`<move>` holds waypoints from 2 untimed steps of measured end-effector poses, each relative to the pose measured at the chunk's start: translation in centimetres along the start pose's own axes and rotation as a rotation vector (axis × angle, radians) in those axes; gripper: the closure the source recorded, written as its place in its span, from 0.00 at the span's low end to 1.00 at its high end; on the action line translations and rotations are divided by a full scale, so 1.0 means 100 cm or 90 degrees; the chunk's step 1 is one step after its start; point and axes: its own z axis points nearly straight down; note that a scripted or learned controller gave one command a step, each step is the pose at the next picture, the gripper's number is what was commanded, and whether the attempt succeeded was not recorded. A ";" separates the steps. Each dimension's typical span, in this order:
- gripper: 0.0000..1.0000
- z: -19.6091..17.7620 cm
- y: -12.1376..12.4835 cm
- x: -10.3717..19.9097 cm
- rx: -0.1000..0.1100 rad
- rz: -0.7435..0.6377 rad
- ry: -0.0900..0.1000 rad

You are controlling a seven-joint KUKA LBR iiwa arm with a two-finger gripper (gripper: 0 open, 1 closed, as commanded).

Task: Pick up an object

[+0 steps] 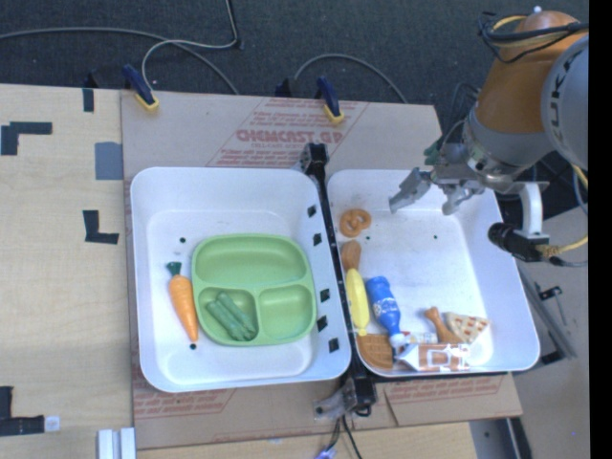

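At the near edge of the right bin lies a cluster of small things. A flat white-and-orange packet sits nearest, with a brown cookie-like piece just left of it against the bin's near-left corner. Just beyond the packet are a waffle-patterned wedge and a small tan bone-shaped piece, touching or nearly so. A blue bottle lies on its side left of them, its white cap pointing near, and a yellow banana-like piece lies alongside it, close to the bin's left wall. Farther along that wall is a small brown oval piece, and beyond it a pretzel-shaped snack.

In the left bin, a green divided plate rests in the middle, with green bean pods in its near-left compartment. A toy carrot lies just left of the plate, leafy end pointing far.

Both bins sit on a cardboard sheet on the desk, held at the far edge by two blue-and-yellow clamps.

Over the far part of the right bin hangs the gripper, reaching in from the right on the grey arm with its orange band. Its jaws are spread apart with nothing between them, raised over bare bin floor, to the right of the pretzel-shaped snack and well apart from the near cluster. Nothing has been picked up; every object lies in a bin.
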 end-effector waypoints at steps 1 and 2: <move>0.00 0.050 0.029 0.039 0.001 0.000 0.000; 0.00 0.049 0.044 0.066 0.000 0.000 0.000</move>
